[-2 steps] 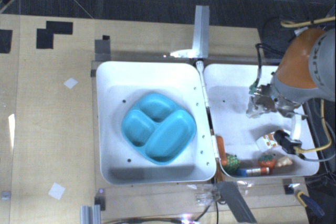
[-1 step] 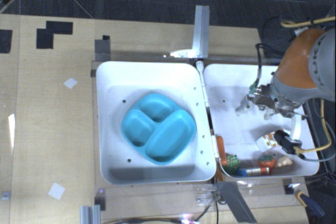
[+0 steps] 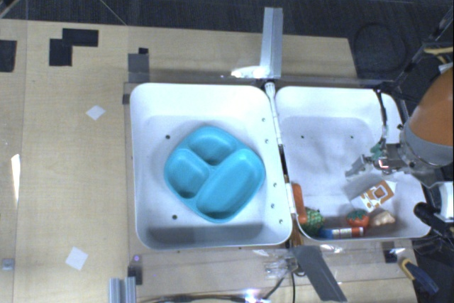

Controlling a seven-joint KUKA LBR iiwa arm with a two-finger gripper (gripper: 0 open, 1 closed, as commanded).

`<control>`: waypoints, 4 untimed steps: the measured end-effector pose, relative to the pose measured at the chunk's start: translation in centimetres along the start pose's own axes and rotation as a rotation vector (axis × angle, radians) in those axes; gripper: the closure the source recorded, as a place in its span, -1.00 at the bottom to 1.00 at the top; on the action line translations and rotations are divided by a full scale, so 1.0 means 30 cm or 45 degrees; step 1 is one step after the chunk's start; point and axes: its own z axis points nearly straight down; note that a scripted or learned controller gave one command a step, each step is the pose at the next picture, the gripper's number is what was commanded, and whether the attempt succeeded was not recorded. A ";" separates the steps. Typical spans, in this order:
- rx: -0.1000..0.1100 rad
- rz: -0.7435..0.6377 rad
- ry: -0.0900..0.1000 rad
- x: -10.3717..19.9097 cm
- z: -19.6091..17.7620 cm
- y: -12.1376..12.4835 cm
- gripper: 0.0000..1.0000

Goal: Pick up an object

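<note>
- The arm (image 3: 433, 117) comes in from the right, its orange band sitting over the right edge of the right bin (image 3: 319, 117).
- The claw (image 3: 369, 165) hangs over the right half of that bin, its metal tips pointing left and down toward the bin floor.
- From where I stand the fingers look spread a little, with nothing between them, though the tips are small and shiny and hard to read.
- Just below the claw, close but apart from it as far as I can tell, lies a small box (image 3: 376, 194) with a tan and white pattern on top.
- Further down, along the bin's front edge, a cluster of small things is piled together: a marker-like stick (image 3: 342, 231) with red and blue sections, a green leafy toy piece (image 3: 312, 218), and a pale brown lump (image 3: 384, 219) just beside the box.
- An orange carrot-shaped piece (image 3: 298, 199) lies against the bin's left wall, just above the green piece and well to the left of the claw.
- The left bin (image 3: 156, 152) holds a blue divided tray (image 3: 215, 172) with three compartments, sitting tilted near the middle.
- Both bins rest side by side on the pale wooden worktop (image 3: 64, 174), which has black squares marked near its upper left.
</note>
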 end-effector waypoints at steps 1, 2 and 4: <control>-0.010 -0.079 -0.003 -0.087 0.129 -0.070 -1.00; -0.002 -0.009 -0.002 -0.091 0.089 0.131 -1.00; -0.015 -0.463 -0.011 0.094 0.126 -0.061 -1.00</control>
